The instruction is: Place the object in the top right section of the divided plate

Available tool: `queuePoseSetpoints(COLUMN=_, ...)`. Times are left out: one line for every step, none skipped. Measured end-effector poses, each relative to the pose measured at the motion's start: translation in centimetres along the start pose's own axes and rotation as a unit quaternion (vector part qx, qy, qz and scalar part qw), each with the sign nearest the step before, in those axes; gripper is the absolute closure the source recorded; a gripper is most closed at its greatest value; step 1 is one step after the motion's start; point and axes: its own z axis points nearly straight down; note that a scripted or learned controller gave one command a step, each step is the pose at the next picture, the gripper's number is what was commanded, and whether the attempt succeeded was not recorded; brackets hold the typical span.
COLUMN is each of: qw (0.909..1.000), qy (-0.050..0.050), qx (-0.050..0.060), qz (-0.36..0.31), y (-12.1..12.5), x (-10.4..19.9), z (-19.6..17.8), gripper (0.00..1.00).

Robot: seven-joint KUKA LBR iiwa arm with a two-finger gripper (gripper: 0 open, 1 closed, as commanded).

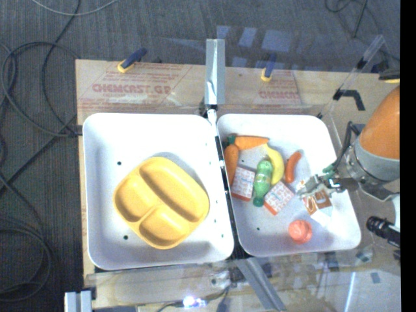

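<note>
Camera view, looking down at a slant on the table (97, 90), which carries two shallow white bins side by side.

Left bin (104, 239): we record one yellow divided plate (162, 202), lying flat and turned at an angle, with one long section and two smaller ones. We see nothing in its sections.

Right bin (325, 135): we record a cluster of toy food near the middle and left wall. An orange carrot (251, 142) lies across the top, a second orange piece (231, 163) runs along the left wall, and a yellow banana (276, 164) curves beside a green bottle (262, 182). Two small red-and-white cartons sit either side of the bottle, one to its left (243, 183) and one to its lower right (279, 198). A small red-orange pepper (293, 166) lies apart on the right, and a round red tomato (299, 231) sits near the bin's front.

Arm: enters from the right, its orange band (383, 132) at the frame edge. The end effector (318, 186) hovers over the right side of the right bin, just beside a small brown-and-white packet (316, 203). We cannot tell how far its fingers are parted, nor whether anything is between them.
</note>
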Motion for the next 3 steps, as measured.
queuePoseSetpoints(qw=0.9970, qy=-0.003, qx=0.000, qz=0.077, y=0.1, x=5.9, z=-9.0, gripper=1.00)
queuePoseSetpoints(qw=1.0000, qy=-0.001, qx=0.002, qz=0.008, y=0.5, x=13.7, z=0.8, gripper=1.00)
queuePoseSetpoints(qw=0.9990, qy=-0.002, qx=0.002, qz=-0.045, y=1.2, x=23.0, z=0.9, gripper=1.00)
